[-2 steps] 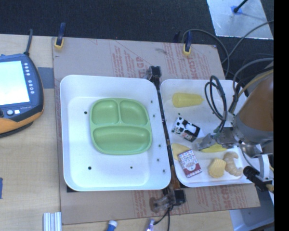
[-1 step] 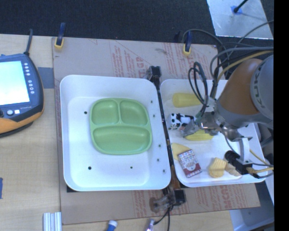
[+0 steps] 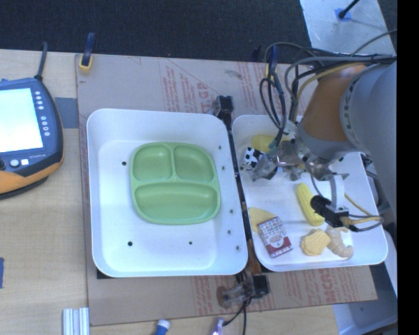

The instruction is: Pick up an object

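Note:
My gripper [image 3: 267, 167] hangs low over the far left part of the right bin [image 3: 373, 257], below the arm's orange band [image 3: 328, 110]. Just left of it sits a small black-and-white toy [image 3: 249, 158], with a yellow item [image 3: 262, 143] behind that. Whether the gripper touches either one is unclear. A yellow corn cob [image 3: 307, 202] lies to its right, nearer the front. In the bin's near part lie a yellow wedge [image 3: 259, 216], a red-and-white box [image 3: 274, 236], a yellow lumpy piece [image 3: 315, 243] and a beige piece [image 3: 340, 243].
The left bin [image 3: 105, 250] holds a green divided plate [image 3: 174, 183]. A tablet-like pendant [image 3: 17, 135] rests on the bench at far left. Black cables [image 3: 276, 82] loop above the wrist. A clamp [image 3: 225, 106] sits between the bins at the back.

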### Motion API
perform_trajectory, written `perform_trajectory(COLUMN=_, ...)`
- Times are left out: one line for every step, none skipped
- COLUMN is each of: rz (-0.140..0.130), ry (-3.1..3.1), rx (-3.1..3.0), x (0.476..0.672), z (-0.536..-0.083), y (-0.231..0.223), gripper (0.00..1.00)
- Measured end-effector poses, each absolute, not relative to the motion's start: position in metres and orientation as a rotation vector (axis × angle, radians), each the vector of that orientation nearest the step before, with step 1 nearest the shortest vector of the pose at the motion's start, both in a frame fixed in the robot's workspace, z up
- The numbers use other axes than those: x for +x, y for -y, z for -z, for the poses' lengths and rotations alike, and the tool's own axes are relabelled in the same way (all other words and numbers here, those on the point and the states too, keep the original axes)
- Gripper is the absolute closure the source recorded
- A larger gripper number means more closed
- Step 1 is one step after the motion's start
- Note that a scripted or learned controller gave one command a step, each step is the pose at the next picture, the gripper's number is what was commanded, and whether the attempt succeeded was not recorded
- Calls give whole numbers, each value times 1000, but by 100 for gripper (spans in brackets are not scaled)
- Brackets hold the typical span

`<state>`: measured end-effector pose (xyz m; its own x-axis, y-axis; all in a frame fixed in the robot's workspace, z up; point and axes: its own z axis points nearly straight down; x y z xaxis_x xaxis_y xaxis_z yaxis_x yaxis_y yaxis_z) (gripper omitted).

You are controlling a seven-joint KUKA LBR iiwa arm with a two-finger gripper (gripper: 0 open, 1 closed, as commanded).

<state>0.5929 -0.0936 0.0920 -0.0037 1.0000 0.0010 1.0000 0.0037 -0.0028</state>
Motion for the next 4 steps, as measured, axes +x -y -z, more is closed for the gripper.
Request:
perform_trajectory(rz=-27, ry=2217, rx=-2208, x=644, z=-93, y=137, gripper=0)
perform_trajectory(rz=-2, ry=2224, rx=-2219, x=656, z=-144, y=186, gripper=0)
perform_trajectory(rz=10, ry=2236, rx=-2224, x=642, z=-121, y=202, gripper=0)
perform_trajectory(rz=13, ry=2242, rx=-2231, x=636, z=-118, y=207, gripper=0)
